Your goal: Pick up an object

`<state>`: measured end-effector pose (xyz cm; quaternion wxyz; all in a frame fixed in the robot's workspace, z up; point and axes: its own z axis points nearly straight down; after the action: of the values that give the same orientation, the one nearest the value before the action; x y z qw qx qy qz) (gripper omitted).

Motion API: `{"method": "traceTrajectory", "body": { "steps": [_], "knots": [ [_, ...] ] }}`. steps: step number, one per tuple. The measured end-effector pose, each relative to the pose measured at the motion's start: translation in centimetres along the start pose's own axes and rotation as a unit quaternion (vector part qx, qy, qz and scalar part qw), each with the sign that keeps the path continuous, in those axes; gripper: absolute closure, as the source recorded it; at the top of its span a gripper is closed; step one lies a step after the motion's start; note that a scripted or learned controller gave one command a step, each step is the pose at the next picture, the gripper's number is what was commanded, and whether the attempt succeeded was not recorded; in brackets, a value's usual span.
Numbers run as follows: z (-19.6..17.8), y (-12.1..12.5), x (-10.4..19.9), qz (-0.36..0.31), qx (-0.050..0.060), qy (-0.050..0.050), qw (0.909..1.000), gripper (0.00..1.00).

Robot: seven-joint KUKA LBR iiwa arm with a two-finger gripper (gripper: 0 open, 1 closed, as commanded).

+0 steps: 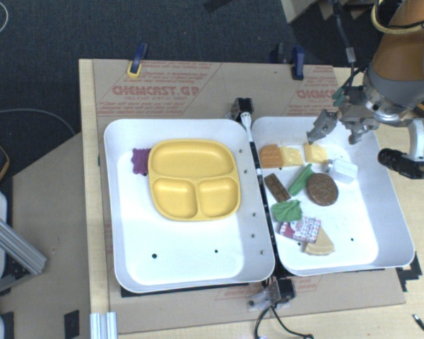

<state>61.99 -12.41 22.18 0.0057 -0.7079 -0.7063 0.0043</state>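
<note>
Over the right bin [381, 210], near its far edge, hangs the gripper [339, 127] on a grey arm [403, 55] with an orange band, reaching in from the right. Its two fingers are spread apart, one pointing down-left toward the yellow block [315, 152], the other down-right toward the bin's far right corner. Nothing sits between them. The left fingertip [316, 134] is just above the block as seen from this camera; contact cannot be confirmed.

Right bin contents, grouped in its left half:
- orange-brown block [271, 156] at the far left, with a pale yellow slice [292, 156] touching it and the yellow block next along;
- white piece [343, 169] just right of the yellow block;
- brown bar [276, 187] below the orange-brown block;
- green pod [300, 180] lying aslant, its lower end near a brown disc [322, 189];
- green leaf [287, 210] below the bar;
- red-and-white packet [302, 229] below the leaf, touching a tan wedge [319, 242] at the near side.

Left bin [127, 253]: a yellow divided tray [194, 178] lies flat in the far half, with a purple item [139, 160] partly tucked at its left edge.

Both bins rest side by side on a cardboard sheet [198, 83], held by clamps [135, 62] at the far edge.
</note>
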Motion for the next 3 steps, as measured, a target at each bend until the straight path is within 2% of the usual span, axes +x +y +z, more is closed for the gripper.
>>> {"method": "traceTrajectory", "body": {
  "steps": [1, 3],
  "knots": [
    [-0.7, 0.3, 0.0, -0.001, -0.007, -0.001, 1.0000, 0.00],
    [10.9, 0.9, -1.1, -0.001, -0.004, 0.000, 1.0000, 0.00]
  ]
}}
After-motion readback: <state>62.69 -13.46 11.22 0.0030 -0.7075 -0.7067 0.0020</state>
